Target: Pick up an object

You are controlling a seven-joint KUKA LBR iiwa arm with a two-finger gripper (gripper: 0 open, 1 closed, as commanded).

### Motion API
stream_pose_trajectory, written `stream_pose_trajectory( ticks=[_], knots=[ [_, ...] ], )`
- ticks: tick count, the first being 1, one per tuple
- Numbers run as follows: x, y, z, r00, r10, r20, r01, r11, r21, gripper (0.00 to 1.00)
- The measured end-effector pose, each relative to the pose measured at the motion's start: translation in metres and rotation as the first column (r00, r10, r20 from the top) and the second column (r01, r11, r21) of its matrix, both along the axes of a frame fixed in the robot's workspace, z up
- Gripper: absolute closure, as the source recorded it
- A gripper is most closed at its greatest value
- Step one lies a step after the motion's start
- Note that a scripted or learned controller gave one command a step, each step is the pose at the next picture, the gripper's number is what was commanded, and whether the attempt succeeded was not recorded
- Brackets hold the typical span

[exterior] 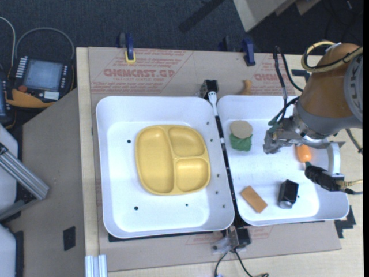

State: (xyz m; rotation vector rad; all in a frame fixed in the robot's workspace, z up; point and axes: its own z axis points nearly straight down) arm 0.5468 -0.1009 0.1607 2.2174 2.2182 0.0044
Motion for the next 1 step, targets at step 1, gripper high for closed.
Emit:
stream_pose_trajectory(
  ticks=[1],
  knots=[
    [0.0014,-0.0002,0.0497,1.0,0.0,0.001,0.0,1.0,0.0,1.0]
  ],
)
